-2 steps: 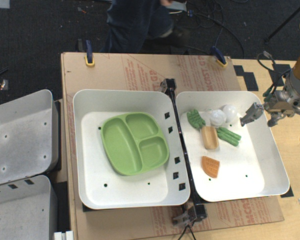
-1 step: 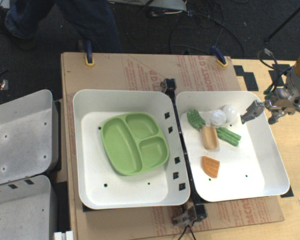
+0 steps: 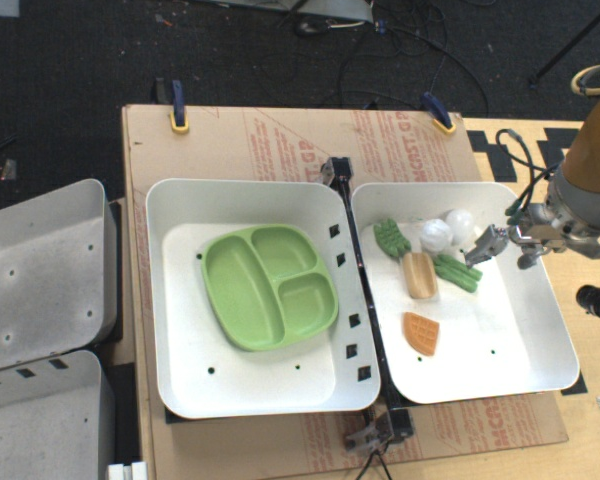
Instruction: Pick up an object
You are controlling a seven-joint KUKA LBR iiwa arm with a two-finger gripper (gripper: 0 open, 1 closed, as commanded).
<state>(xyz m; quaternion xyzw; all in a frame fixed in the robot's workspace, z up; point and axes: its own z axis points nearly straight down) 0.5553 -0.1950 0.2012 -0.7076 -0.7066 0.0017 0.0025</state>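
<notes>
1. I see the arm (image 3: 590, 158) coming in from 3 o'clock, its orange band above the grey wrist, reaching over the right edge of the right bin (image 3: 540, 368).
2. The jaws (image 3: 505, 248) hang over the right bin's upper right part. Two dark fingers (image 3: 483, 246) splay outward with an open gap between them, and I see nothing held there.
3. Left fingertip sits just beside the right end of the long green piece (image 3: 457, 272); I cannot tell if it touches.
4. That long green piece lies slantwise near the bin's middle, toward 12 o'clock of the bin's centre.
5. A tan wooden block (image 3: 419, 275) lies just at 9 o'clock of the long green piece, touching or nearly so.
6. A second green toy (image 3: 390, 238), ridged, lies at 11 o'clock of the block, close to the bin's left wall.
7. Two white round objects (image 3: 448, 229) sit side by side at 12 o'clock of the block, near the bin's far wall.
8. An orange wedge (image 3: 421, 333) lies alone at 6 o'clock of the block, well apart from the jaws.
9. The left bin (image 3: 180, 368) holds a green divided plate (image 3: 270, 286) lying flat, with three compartments.
10. Both bins rest on a cardboard-covered table (image 3: 240, 138) with clamps at the far edge.
</notes>
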